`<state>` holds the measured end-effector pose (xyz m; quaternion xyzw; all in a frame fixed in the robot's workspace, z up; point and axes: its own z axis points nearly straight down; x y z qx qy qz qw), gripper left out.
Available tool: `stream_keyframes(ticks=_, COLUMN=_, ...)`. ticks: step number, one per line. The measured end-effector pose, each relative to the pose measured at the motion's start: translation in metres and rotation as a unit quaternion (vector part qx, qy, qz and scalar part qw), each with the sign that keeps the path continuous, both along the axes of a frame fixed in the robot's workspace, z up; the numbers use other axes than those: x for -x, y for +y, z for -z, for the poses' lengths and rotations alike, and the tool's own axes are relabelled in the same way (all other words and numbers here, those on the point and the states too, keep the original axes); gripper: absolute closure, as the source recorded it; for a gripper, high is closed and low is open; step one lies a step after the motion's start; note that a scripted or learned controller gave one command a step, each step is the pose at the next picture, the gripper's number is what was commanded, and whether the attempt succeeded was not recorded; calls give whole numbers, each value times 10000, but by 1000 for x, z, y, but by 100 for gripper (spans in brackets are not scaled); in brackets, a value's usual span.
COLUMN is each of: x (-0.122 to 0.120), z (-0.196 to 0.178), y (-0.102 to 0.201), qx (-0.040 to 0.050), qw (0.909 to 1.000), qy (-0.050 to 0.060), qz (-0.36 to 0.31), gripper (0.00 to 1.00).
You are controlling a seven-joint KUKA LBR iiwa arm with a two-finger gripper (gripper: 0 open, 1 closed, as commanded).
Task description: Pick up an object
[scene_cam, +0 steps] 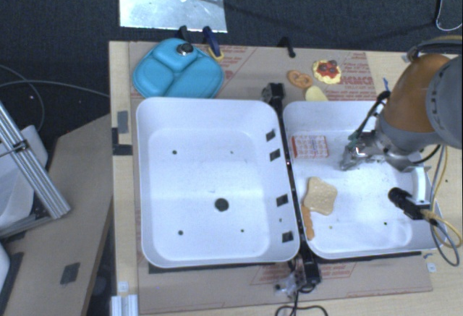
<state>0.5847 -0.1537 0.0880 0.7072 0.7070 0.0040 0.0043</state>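
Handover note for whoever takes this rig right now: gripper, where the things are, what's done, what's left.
Gripper: low over the back half of the right bin, with no object seen in it.
Things: the red-and-white card lies flat in that bin, just beside the gripper on the divider side. The toast slice lies nearer the front, also by the divider.
Done: nothing is lifted yet.
Left: pick up one object. The card looks closest, though flat things may be hard to grip, so the toast may be easier.
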Motion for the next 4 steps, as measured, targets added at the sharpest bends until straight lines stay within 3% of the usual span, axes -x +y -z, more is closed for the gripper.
stream_keyframes(ticks=2, x=57, z=-2, y=-10, qx=27, qw=10000, qy=-49, qz=-12, gripper=100)
stream_keyframes(ticks=3, x=51, z=-1, y=-14, qx=-18, qw=10000, qy=22, qz=-21, gripper=100)
stream_keyframes(ticks=4, x=58, z=-1, y=-31, qx=-12, qw=10000, qy=-17, qz=-18, gripper=100)
